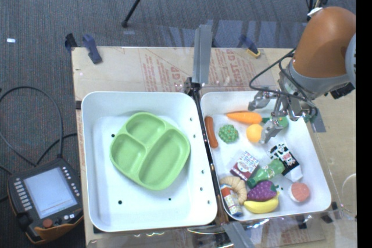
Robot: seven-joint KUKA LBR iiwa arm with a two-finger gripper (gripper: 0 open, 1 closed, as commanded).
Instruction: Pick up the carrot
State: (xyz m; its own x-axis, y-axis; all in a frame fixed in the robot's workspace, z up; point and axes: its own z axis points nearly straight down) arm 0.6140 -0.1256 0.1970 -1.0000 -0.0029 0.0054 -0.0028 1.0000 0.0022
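Grey carpet floor around a plywood-topped desk (145,69) carrying two shallow white plastic bins side by side. Landmark: orange plastic toy carrot (244,118), lying on its side near the back of the right bin (321,174), pointed end toward the divider between the bins.

Relative to the carrot: green bumpy toy broccoli (228,134) just in front; round yellow-orange toy fruit (254,133) in front and slightly right, near but apart; red-brown toy sausage (211,132) to the left against the bin wall. Further front: small printed snack packet (246,164), black-and-white milk carton (286,160), purple grapes (263,189), yellow banana (261,205), pink round slice (300,191). Well to the left, the left bin (93,119) holds a light green three-compartment plastic plate (150,150).

Grey arm with orange band comes in from the right; its hand (273,119) hangs just right of the carrot's thick end, metal fingers (269,132) pointing down. Hand looks partly open, nothing between the fingers; carrot is not gripped and rests on the bin floor.

Step, as I judge it: approach/alignment, grasp not yet made. Next move calls for shifting the hand left over the carrot's body, fingers straddling its width, descending, closing, then lifting. Risk: nudging the yellow fruit or broccoli, or carrot rolling off.
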